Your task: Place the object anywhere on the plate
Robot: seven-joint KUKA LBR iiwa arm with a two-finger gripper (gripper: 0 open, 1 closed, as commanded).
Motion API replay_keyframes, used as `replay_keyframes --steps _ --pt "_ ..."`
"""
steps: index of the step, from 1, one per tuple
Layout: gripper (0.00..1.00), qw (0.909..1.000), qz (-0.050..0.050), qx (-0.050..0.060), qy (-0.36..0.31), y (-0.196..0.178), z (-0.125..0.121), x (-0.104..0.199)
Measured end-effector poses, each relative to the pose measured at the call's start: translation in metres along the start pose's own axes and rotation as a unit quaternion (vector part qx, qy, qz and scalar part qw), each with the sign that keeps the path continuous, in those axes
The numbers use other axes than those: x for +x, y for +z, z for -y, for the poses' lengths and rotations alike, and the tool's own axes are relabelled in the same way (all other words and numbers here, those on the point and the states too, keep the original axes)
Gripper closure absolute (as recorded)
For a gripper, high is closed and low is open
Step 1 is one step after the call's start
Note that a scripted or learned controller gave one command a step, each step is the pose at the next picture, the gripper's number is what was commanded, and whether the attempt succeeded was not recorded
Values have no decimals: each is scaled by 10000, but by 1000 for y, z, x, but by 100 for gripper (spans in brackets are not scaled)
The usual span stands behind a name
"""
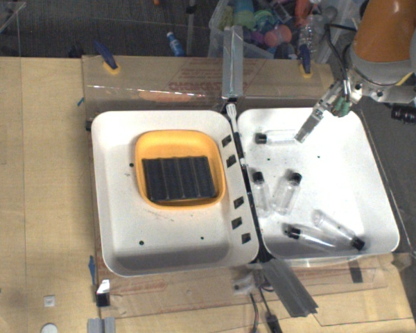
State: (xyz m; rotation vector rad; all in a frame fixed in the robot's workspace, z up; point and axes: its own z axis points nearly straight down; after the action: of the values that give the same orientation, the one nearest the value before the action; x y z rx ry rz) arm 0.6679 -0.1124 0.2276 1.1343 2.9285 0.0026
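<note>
The arm [385, 26] reaches in from the right, its gripper [306, 129] hanging over the back of the right bin [378, 186]. The fingers look pressed together into one thin blade with nothing between them, though at this size I can't be sure. Just left of the tip lies a clear vial [274, 138] with a black cap. Four more vials [288, 189] lie scattered toward the bin's front. In the left bin [111, 220] sits the yellow plate [179, 144], carrying a dark ridged block [179, 179].
</note>
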Motion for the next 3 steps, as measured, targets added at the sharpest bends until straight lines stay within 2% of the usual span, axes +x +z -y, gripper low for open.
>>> replay_keyframes --steps 1,2,3 --pt "0 9979 2 1 -641 -5 3 6" --pt "0 9877 5 -2 -1564 -8 -2 16" --pt "0 9436 42 -15 -3312 -20 12 0"
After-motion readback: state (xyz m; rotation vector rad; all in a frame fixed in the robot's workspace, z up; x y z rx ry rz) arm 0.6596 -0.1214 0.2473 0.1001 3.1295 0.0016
